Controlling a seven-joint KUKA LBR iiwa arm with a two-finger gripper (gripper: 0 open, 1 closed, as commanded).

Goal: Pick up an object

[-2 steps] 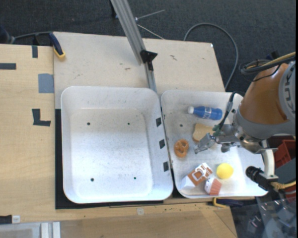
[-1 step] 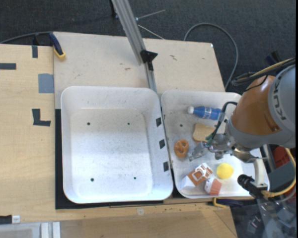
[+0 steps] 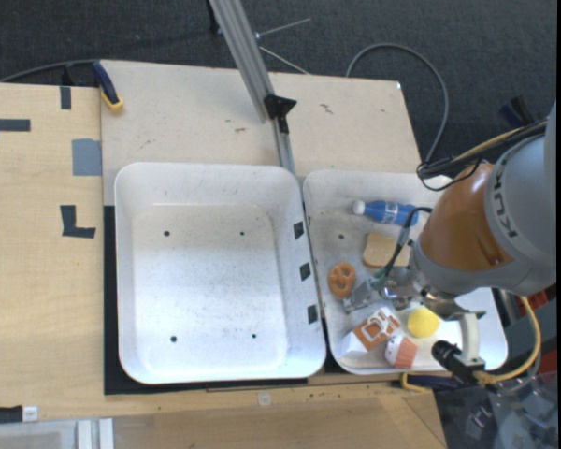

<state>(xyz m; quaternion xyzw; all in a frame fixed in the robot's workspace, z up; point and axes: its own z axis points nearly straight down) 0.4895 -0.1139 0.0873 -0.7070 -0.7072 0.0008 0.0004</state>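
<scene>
While the arm (image 3: pixel 486 223) hangs over the right bin (image 3: pixel 329 187), note that every candidate object lies in that bin: a blue bottle (image 3: pixel 386 212) near the far wall, a tan block (image 3: pixel 381 248) below it, an orange pretzel-shaped piece (image 3: pixel 341 278), a yellow ball (image 3: pixel 423 323), an orange-and-white box (image 3: pixel 376 329), and a small orange-capped item (image 3: pixel 401 350) by the near wall. Claw (image 3: pixel 385 291) sits low among them, between the pretzel piece and the ball; whether it is apart or together, you cannot tell, since the wrist masks it. Nothing visibly sits in its grip. The pieces crowd closely, so pick one with free flanks, likely the ball or the pretzel piece. Centre over it, descend straight, close, then lift slowly and confirm it rises. Left bin (image 3: pixel 131 251) on the table (image 3: pixel 187 101) plays no part.
</scene>
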